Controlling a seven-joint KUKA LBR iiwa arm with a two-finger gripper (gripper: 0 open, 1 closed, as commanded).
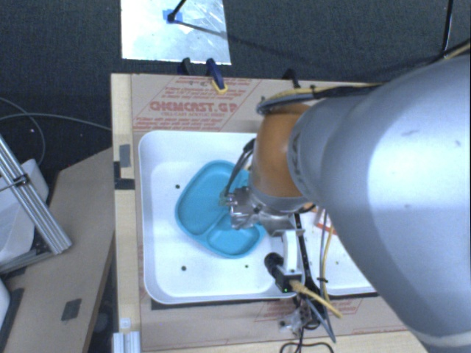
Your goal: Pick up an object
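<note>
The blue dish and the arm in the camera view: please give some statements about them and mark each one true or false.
1. The blue dish lies in the left bin. True.
2. The dish is red. False: it is blue.
3. The gripper is over the dish's right part. True.
4. The arm comes in from the left. False: from the right.
5. The dish is on the floor. False: it rests inside the bin.

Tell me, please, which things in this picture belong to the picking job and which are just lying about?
Belonging to the job:
- blue dish, lying in the left white bin
- claw, low over the dish's right side
- arm

Just lying about:
- cardboard sheet behind the bins
- shiny sheet on the floor
- metal frame at the left
</note>
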